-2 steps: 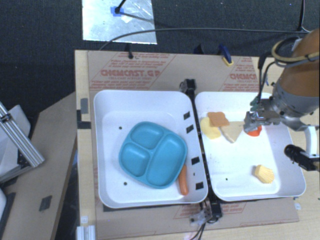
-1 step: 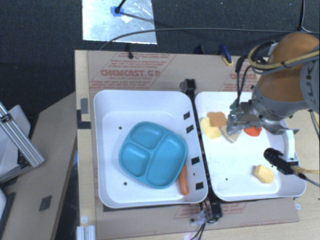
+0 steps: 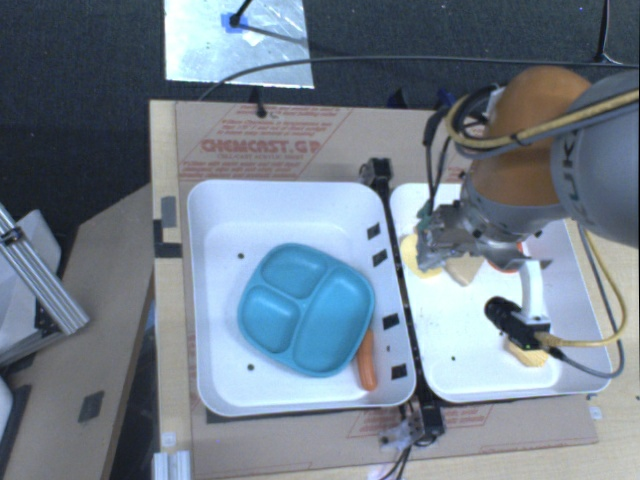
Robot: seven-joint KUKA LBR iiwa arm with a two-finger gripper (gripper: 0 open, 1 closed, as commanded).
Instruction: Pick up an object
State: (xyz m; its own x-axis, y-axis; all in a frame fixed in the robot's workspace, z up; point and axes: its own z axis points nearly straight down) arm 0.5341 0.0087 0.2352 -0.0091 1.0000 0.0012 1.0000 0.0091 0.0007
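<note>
1. Two white bins side by side on the bench. The left bin [image 3: 222, 226] sits just beside the right bin [image 3: 470, 373], their inner walls nearly touching.
2. Left bin first: one blue plate [image 3: 305, 308] with three compartments lies flat near the middle, turned at an angle.
3. Right alongside it, one orange carrot [image 3: 367, 360] lies lengthwise against the plate's right edge, close to the bin's inner wall.
4. That makes two things in the left bin: one plate, one carrot.
5. Over to the right bin, where the arm [image 3: 545, 153] reaches in from the right, grey with its orange band showing on top.
6. The gripper [image 3: 437, 246] is down low at the bin's left end, close to the inner wall.
7. Is it clenched or released? From this angle I can't tell, and I see nothing clearly held.
8. The likely pickings are right there: one yellow piece [image 3: 409, 256] peeks out at the gripper's left, by the bin wall.
9. One tan wedge [image 3: 463, 272] lies just to the gripper's right, partly under the wrist.
10. Further right and nearer the front wall, one yellow block [image 3: 531, 357] lies well apart from those two.
11. Count for the right bin: three small pieces, two yellow and one tan.
12. Overall: two bins, five loose things.
</note>
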